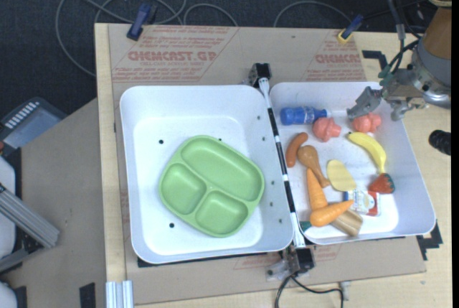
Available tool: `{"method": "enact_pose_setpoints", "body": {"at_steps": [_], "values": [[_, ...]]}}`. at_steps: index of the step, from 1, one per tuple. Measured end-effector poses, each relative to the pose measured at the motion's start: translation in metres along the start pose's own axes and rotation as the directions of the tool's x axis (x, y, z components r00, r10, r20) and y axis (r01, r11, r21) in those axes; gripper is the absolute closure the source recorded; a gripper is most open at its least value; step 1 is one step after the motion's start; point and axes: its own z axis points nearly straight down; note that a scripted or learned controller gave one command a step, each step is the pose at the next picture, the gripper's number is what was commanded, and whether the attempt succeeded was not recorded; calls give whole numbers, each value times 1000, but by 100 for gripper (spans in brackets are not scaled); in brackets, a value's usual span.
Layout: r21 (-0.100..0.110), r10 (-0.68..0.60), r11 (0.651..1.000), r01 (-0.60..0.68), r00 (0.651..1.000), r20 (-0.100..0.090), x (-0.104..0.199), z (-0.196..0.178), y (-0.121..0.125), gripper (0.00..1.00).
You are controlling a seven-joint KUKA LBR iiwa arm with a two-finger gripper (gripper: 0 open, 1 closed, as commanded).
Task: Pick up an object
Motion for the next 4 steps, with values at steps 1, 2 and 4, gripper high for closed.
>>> {"method": "enact_pose_setpoints", "body": {"at_steps": [1,2,4], "values": [[3,-1,1000,1,1000,-1,40,98,41,0],[0,0,1000,0,1000,0,39,148,45,0],[-2,-2,1000,2,1000,0,92,62,21,100]]}}
